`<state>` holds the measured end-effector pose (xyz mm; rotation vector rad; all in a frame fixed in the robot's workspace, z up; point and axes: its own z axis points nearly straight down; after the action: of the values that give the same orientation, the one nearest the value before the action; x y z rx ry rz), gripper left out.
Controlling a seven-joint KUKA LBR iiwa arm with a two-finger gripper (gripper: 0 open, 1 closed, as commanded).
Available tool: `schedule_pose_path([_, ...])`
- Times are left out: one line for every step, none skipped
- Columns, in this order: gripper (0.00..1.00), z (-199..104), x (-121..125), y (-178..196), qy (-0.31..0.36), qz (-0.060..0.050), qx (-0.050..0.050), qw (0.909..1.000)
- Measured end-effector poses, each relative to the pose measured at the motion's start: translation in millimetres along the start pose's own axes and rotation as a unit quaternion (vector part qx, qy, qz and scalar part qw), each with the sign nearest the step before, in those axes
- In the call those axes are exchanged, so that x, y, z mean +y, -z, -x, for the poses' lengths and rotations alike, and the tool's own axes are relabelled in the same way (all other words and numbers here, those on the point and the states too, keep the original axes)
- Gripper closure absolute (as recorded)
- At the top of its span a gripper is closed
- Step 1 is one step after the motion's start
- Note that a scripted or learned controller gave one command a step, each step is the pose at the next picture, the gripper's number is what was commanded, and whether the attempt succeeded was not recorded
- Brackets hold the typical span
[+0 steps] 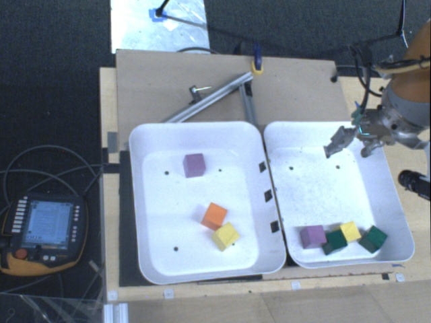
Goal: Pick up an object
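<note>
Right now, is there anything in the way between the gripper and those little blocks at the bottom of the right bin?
Nothing visible. The gripper hovers over the upper part of the right bin, and bare white floor lies between it and the purple block, two green blocks and yellow block along the lower wall.

We're seeing white bins [145, 180]; left holding purple [194, 165], orange [215, 215], yellow [226, 236] cubes; right holding purple [312, 235], yellow [350, 231], two dark green [373, 238] cubes.
</note>
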<state>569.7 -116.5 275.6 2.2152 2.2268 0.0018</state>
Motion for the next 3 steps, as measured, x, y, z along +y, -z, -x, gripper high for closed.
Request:
schedule_pose_path([0.00, 0.1, 0.0, 0.2, -0.001, 0.000, 0.000, 1.0000])
schedule_pose_path([0.00, -5.4, 5.2, -44.6, -0.001, -0.002, 0.000, 1.0000])
schedule_pose_path([0.00, -5.5, 6.4, -107.5, -0.002, -0.003, 0.000, 1.0000])
